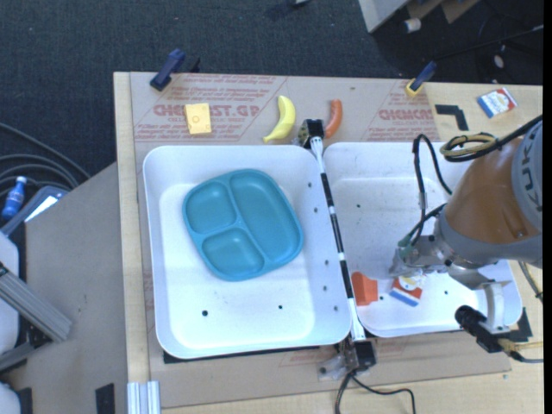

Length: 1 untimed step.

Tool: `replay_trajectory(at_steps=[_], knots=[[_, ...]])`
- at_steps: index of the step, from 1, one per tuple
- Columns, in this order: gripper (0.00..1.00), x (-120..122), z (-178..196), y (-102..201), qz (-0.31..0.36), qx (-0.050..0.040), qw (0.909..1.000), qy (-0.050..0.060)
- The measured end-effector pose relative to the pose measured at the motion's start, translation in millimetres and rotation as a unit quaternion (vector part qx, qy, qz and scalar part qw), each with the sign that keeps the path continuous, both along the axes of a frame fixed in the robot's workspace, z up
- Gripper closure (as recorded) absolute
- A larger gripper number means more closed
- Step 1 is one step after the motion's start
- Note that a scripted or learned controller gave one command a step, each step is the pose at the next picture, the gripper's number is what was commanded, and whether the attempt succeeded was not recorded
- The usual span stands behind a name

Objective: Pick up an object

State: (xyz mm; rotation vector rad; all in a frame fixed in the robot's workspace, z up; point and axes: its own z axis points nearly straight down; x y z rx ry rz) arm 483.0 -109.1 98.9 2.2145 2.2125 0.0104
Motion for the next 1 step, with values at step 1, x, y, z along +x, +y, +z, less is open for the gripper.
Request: replay_trajectory(at_steps=[1], knots=[[1.00, 36.0, 113.7, 32.7, 0.001, 0.0019, 1.0000, 0.006]])
